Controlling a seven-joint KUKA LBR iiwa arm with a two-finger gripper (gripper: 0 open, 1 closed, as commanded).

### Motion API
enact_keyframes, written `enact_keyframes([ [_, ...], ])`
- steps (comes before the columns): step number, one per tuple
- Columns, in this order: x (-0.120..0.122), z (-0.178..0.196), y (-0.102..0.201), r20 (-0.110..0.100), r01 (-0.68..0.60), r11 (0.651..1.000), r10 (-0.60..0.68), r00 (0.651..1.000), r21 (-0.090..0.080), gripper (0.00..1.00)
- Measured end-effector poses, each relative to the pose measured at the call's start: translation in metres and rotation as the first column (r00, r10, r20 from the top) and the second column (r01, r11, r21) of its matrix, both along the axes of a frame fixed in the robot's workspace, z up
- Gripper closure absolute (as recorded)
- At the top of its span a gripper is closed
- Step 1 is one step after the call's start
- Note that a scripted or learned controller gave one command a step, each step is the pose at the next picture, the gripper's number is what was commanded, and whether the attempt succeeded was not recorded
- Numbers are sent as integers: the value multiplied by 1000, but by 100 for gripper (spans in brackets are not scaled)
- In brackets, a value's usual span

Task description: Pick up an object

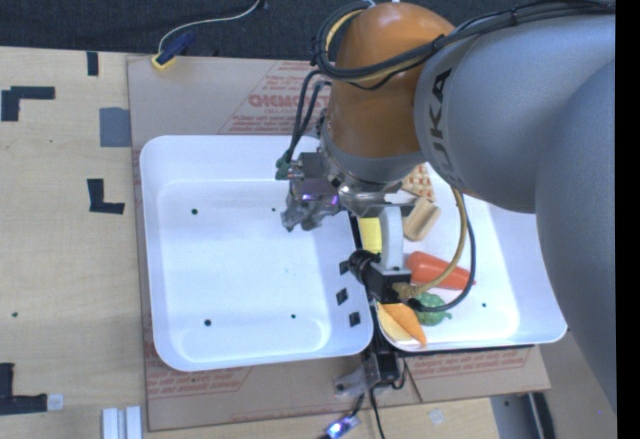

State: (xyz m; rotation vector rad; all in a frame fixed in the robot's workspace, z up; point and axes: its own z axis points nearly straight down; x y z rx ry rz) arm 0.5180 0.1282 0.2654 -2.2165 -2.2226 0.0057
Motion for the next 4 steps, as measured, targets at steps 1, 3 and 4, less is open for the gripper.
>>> enact_keyframes([
  [1, 0, 9, 0, -2, -1, 1000, 1, 1000, 0, 100],
  [3, -16, 51, 85, -4, -3, 1000, 3, 1000, -2, 100],
  [4, -36, 118, 103, 6, -3, 1000, 3, 1000, 3, 100],
])
